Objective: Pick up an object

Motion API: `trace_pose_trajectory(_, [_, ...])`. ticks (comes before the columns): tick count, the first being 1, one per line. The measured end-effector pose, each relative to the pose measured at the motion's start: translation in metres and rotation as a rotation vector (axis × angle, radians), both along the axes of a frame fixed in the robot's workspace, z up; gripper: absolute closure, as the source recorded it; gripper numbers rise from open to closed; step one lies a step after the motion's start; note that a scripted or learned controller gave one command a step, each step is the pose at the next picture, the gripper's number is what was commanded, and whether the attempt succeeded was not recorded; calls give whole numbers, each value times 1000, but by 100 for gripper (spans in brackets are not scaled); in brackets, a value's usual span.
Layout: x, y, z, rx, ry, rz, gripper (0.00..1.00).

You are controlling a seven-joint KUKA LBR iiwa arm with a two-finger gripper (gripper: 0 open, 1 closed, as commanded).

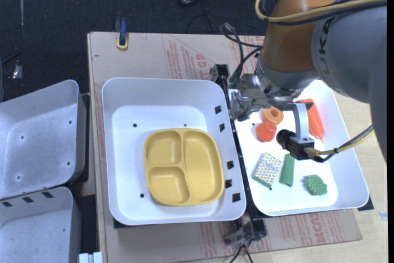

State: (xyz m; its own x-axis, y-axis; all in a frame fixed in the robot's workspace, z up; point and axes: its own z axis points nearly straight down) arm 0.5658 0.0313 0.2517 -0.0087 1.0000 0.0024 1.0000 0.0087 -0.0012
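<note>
Arm hangs over the right bin, wrist at its 11 o'clock corner, likely lining up a pick. Gripper state: cannot tell. Loose objects there: orange cup, checkered block, green bar, knobbly green lump. Left bin: yellow, smooth, three-part tray.

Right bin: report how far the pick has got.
Done: the arm has reached over the right bin, its wrist above the orange pieces. In hand: nothing visibly held; the wrist hides the jaws. Left: the actual grasp and lift. The checkered block, green bar, green knobbly piece and orange-red stick all lie on the bin floor. The yellow tray sits in the left bin.
</note>
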Motion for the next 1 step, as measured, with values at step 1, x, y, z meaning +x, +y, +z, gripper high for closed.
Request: trace_pose_trajectory(1, [-9,46,-16,-1,1,-1,100])
